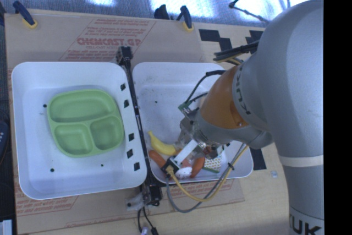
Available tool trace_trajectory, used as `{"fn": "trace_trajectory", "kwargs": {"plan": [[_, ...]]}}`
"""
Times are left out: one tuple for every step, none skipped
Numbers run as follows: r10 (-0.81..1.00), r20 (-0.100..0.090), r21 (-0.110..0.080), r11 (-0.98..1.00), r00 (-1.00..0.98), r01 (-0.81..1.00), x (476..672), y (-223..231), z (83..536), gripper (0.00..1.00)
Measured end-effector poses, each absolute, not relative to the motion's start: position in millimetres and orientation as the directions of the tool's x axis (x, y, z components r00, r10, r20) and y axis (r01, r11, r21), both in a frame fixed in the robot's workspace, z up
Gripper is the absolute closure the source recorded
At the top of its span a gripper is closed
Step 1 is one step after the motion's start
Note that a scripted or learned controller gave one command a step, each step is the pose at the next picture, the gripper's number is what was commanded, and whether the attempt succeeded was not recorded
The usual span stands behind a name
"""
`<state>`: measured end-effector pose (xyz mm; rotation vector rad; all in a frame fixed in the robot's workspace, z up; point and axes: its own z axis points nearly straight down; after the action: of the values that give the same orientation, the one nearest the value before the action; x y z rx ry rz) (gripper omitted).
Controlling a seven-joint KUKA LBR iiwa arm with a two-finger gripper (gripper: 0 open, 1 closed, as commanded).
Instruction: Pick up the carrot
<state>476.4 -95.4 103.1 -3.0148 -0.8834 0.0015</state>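
the gripper (202, 147) sits low at the near end of the right bin (165, 80), mid-approach by my reading — spread or closed, i cannot tell. the carrot (156, 158) lies near it, just beside a banana (162, 145). the next move calls for centring on the carrot — clear of the banana — before closing.

banana (161, 145) beside carrot (156, 158), right bin (165, 85) open beyond
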Motion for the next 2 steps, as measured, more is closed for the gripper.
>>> {"fn": "trace_trajectory", "kwargs": {"plan": [[0.541, -0.003, -0.004, -0.841, 0.841, 0.541, 475.6, -93.5, 100.9, 0.0], [0.546, -0.005, -0.008, -0.838, 0.838, 0.546, 475.6, -93.0, 110.4, 1.0]]}}
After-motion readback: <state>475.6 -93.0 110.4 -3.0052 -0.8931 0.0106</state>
